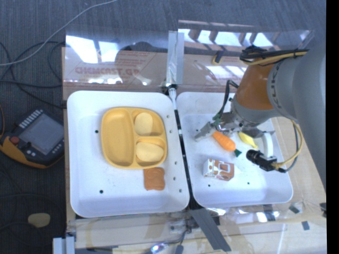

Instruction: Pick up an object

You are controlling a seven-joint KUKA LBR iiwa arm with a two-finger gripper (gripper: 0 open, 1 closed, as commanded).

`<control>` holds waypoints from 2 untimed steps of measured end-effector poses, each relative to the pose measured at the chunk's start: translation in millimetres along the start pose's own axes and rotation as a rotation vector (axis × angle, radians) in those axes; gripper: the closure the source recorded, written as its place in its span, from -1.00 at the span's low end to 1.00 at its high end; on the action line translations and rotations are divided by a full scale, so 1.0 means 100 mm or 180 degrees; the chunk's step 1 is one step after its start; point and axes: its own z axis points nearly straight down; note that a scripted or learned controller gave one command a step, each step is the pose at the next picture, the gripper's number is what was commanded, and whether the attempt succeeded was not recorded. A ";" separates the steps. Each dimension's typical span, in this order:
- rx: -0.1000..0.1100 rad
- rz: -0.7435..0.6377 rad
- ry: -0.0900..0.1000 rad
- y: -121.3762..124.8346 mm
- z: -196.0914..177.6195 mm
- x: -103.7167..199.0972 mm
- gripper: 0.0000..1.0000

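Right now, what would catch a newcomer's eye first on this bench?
The yellow divided tray in the left bin, with a brown item just below it. Then the grey and orange arm over the right bin, its gripper beside an orange carrot and above a small carton.

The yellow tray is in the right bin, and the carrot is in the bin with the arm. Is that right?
Not quite. The yellow tray sits in the left bin, not the right one. The camera view shows this. The carrot is indeed in the right bin, where the arm reaches in.
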 end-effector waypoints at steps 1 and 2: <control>-0.0010 0.0000 0.0000 0.01 -0.10 0.00 1.00; 0.0032 -0.0180 0.0014 0.30 -0.94 0.89 1.00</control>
